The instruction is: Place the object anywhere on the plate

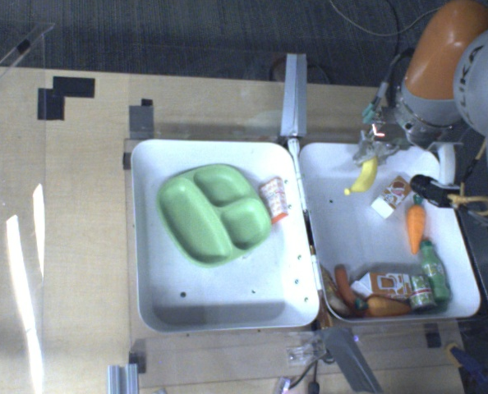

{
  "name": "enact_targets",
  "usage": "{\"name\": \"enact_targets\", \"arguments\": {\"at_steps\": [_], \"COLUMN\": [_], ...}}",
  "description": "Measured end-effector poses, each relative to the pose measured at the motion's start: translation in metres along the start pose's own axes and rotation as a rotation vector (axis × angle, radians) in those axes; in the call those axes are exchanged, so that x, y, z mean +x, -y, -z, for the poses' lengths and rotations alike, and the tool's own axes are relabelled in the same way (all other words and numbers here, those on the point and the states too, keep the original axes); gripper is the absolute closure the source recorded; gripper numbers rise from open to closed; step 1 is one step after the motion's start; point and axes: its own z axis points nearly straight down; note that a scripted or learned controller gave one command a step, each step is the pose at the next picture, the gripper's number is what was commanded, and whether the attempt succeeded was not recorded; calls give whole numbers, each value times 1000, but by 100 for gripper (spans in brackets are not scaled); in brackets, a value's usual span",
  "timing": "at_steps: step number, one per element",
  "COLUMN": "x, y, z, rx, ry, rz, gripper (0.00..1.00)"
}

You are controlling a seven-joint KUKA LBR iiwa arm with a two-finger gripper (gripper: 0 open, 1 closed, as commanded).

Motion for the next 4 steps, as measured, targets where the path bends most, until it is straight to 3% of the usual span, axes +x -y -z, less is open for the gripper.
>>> {"name": "enact_targets", "arguments": {"at_steps": [1, 2, 3, 4], "x": [20, 9, -56, 2], "y": [34, 29, -14, 34], "z": [2, -46, 9, -26], "rx": [0, 0, -4, -1], "ry": [-2, -2, -1, -3], "rz": [56, 192, 273, 443], "gripper": [100, 100, 100, 100]}}
